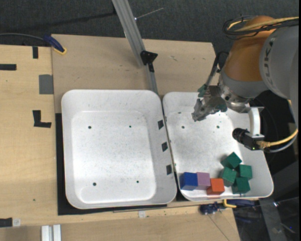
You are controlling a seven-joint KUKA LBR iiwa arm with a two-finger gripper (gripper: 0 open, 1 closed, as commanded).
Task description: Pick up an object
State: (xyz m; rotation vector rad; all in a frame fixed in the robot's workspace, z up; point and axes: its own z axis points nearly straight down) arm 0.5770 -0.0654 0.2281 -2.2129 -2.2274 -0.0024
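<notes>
A: Currently, where is the gripper (pixel 200 109)?

B: Over the right bin (pixel 190 149), near its far rim, above bare floor. It carries nothing; how wide it stands, I cannot tell.

A: Candidates?

B: All in the right bin's near corner, well apart from the gripper. Blue cube (pixel 189 179), purple cube (pixel 203 178) and orange cube (pixel 216 185) sit in a row against the near wall; 4 green cubes (pixel 236 171) cluster just beside them, toward the bin's outer side. Left bin (pixel 110 149) sits beside it on the worktop (pixel 90 59).

A: Step?

B: Judged: approach, no grasp yet. Next move calls for travel to the near corner, then descent on 1 cube; tight packing and the wall may block a clean closure.
</notes>
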